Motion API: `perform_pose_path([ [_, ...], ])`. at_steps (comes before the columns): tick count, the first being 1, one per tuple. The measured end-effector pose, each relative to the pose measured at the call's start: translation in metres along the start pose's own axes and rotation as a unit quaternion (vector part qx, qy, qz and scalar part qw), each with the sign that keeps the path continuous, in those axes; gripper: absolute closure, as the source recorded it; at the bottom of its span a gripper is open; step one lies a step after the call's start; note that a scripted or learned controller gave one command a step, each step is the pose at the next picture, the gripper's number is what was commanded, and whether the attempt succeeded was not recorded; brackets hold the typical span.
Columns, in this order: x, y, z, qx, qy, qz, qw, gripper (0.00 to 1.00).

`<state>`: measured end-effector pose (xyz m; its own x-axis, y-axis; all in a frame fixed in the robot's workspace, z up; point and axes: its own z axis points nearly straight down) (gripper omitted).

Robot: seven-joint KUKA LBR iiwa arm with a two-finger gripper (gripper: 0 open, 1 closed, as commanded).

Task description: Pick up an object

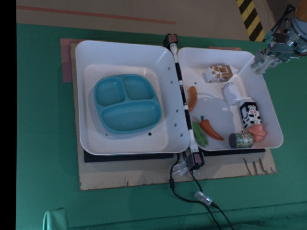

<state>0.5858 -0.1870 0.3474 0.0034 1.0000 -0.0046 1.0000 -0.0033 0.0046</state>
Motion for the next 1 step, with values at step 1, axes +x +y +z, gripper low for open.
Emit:
perform_pose_path([
  [1,0.0319,0.0115,0.0036,0.001,0.001,0.000,1.0000,1.00],
])
